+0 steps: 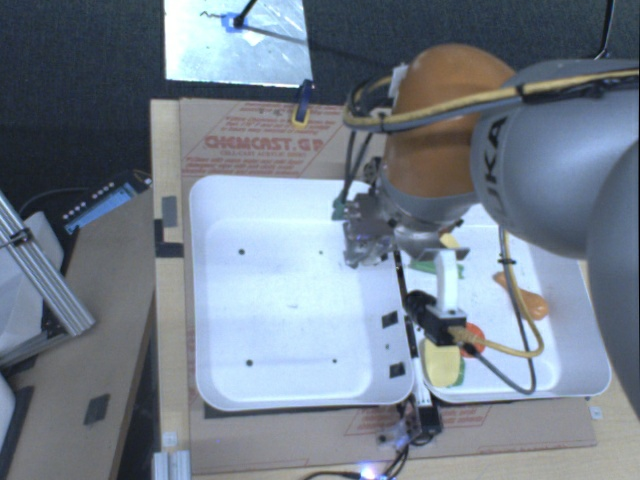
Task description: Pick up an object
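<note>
My gripper (362, 238) hangs over the divider between the 2 bins, its grip state I cannot tell, while the yellow-green object (443, 365) lies near in the right bin (575, 363), so descending here risks striking the divider and missing.

Both white bins, the left bin (280, 298) and the right bin (570, 348), are looking like smooth, faintly glossy plastic. The arm (560, 158) is showing a satin grey shell, its orange band (450, 98) shining softly. Matt brown cardboard (260, 143) is lying beneath, and a foil-like sheet (238, 26) is glinting behind the table
</note>
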`<state>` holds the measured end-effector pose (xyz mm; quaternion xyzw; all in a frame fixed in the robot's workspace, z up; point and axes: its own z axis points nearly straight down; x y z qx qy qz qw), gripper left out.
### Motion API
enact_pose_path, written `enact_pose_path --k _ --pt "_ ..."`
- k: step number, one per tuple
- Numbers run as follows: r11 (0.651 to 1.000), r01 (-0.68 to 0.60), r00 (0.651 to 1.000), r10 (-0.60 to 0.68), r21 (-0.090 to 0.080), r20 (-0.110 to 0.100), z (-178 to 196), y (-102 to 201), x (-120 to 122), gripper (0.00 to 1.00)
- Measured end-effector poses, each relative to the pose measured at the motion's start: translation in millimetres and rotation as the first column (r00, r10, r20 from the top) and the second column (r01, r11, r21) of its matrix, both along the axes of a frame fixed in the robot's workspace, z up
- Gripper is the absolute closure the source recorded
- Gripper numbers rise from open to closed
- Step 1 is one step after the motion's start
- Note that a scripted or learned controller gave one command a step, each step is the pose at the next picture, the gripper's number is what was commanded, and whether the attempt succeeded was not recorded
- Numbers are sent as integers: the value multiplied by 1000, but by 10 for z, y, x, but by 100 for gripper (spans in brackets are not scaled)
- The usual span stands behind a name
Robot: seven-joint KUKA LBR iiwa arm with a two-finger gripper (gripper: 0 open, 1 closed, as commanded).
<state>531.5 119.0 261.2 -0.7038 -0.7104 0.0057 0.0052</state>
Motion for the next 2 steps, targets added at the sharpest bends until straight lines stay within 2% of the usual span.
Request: enact_pose_path --k 1,2 --pt "1000 1 1000 -1 6 27 1139 215 -146 100" --pt "1000 -3 1000 3 1 10 70 1179 -177 100"
